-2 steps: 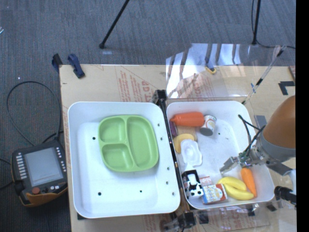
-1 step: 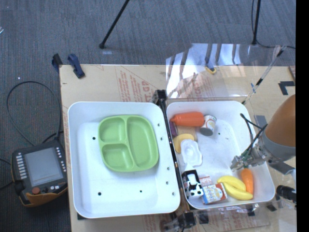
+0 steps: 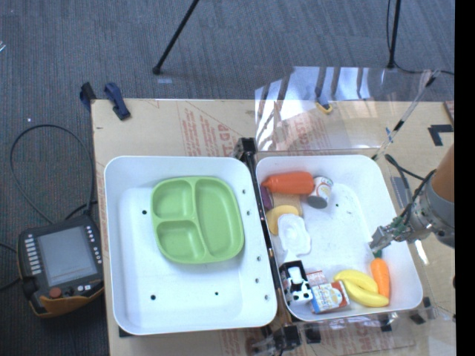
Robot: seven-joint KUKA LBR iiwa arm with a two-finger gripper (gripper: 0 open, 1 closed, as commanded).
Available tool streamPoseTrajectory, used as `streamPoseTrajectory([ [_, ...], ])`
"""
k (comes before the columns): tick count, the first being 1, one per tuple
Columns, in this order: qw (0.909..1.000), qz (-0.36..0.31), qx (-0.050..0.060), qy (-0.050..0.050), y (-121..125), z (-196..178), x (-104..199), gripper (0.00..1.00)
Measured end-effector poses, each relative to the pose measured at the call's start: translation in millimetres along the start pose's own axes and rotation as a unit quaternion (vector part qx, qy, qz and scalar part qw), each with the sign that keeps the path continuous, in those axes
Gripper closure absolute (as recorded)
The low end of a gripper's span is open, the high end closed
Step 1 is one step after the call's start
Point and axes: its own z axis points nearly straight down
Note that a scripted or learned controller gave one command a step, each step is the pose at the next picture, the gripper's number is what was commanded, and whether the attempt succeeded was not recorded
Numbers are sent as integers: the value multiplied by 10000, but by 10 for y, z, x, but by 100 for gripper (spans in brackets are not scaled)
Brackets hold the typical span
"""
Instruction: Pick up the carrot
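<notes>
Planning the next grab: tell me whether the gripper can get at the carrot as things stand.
Probably yes. The gripper sits just above the carrot in the right bin, nothing between them. The banana lies close against the carrot's left side and may crowd a finger.

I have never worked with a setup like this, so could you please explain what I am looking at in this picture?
One camera looks down at a slant on a bench with two white bins. The left bin holds a green plate with three compartments. The right bin holds toy food: a carrot beside a banana, a small carton, a can and a few other items. The robot arm reaches in from the right; its gripper hangs just above the carrot's top end. I see nothing between its fingers, so the carrot is not yet picked up.
</notes>
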Motion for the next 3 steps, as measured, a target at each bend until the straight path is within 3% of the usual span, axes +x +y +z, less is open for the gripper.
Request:
streamPoseTrajectory([
  [1,10000,8,42,24,-21,42,9,0],
  [2,9917,-1288,39,34,139,1217,-158,0],
  [3,9921,-1254,44,48,139,1123,-159,100],
])
